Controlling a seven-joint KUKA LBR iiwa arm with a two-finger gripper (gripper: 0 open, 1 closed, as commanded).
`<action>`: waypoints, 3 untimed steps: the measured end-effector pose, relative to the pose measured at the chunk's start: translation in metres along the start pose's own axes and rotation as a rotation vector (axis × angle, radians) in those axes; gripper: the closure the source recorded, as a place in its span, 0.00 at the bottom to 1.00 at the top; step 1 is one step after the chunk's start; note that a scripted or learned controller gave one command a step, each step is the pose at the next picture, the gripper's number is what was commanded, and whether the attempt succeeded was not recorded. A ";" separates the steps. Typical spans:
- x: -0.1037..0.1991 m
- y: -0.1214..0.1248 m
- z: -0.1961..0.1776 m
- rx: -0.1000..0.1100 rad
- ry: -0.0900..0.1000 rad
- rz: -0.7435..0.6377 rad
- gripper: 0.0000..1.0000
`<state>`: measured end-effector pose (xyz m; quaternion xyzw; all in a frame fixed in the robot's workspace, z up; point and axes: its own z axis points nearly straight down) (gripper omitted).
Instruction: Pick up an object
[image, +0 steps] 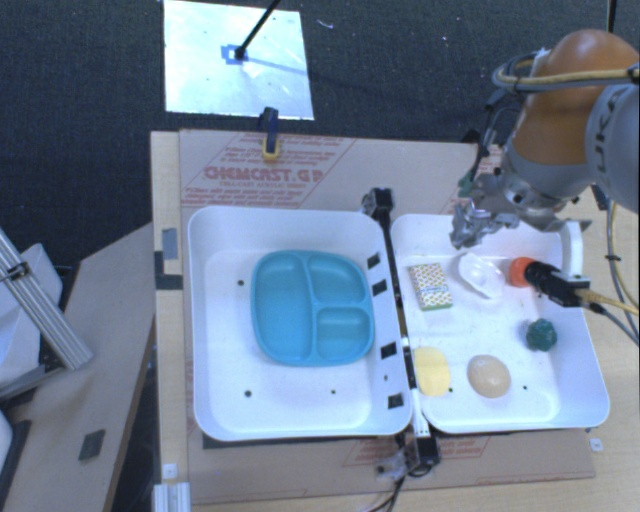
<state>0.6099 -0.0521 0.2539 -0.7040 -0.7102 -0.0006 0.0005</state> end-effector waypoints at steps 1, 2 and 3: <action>0.056 -0.007 0.016 0.000 0.001 -0.001 1.00; 0.102 -0.016 0.030 0.000 0.000 0.000 1.00; 0.162 -0.030 0.023 -0.001 0.001 -0.002 1.00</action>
